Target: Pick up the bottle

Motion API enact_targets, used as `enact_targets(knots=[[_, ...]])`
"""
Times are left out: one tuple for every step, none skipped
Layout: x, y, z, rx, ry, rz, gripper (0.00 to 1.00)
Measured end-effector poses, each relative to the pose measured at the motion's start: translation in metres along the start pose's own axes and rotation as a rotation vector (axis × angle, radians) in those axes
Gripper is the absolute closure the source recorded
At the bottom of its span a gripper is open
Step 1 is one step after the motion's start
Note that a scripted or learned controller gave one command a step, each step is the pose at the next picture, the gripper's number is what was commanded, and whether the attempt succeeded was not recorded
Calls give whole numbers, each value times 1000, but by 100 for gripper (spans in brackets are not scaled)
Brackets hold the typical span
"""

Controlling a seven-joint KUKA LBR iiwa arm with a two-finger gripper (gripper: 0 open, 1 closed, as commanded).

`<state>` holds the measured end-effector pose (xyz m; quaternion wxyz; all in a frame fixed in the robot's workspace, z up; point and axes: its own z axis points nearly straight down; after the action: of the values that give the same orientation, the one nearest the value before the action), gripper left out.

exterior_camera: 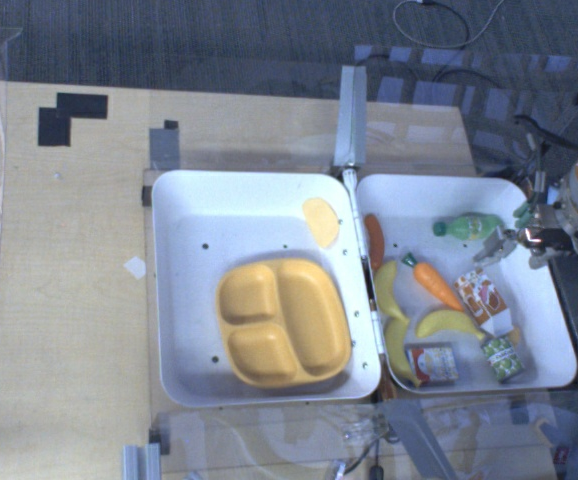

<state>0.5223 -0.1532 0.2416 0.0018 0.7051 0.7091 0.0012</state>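
Bottle (468, 227) — green, clear-bodied — lay on its side in the far part of the right bin (565, 353), close to that bin's far wall. Long axis ran roughly left-right, cap end to the left, fatter end to the right, tipped only slightly off the wall line.

Gripper (510, 244) sat just right of the bottle and a touch nearer the camera, over the bin's right rim region. So the bottle lay to the claw's left and slightly farther back, close by — a short shift, not a reach. The one finger I could make out slanted down and left toward the bottle's fat end. Nothing visibly between the fingers; how far apart they stood I couldn't tell from this angle.

Arm came in from the right edge, orange band just visible at the frame edge, wrist low over the bin.

Neighbours that mattered: carrot (435, 282) just nearer than the bottle, snack packet (484, 298) below the claw, bananas (409, 320) and small can (503, 358) well toward the near side. Left bin (184, 268) held the yellow divided tray (284, 320), irrelevant here.

Judgement: closing across the bottle's short axis would need the fingers set near-far, straddling the body — the far wall left little room on that side.
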Motion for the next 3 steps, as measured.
enact_targets(knots=[[-28,72,84,2,0,295,0],[-40,46,-12,-1,-1,517,0],[-16,93,150,-1,0,653,0]])
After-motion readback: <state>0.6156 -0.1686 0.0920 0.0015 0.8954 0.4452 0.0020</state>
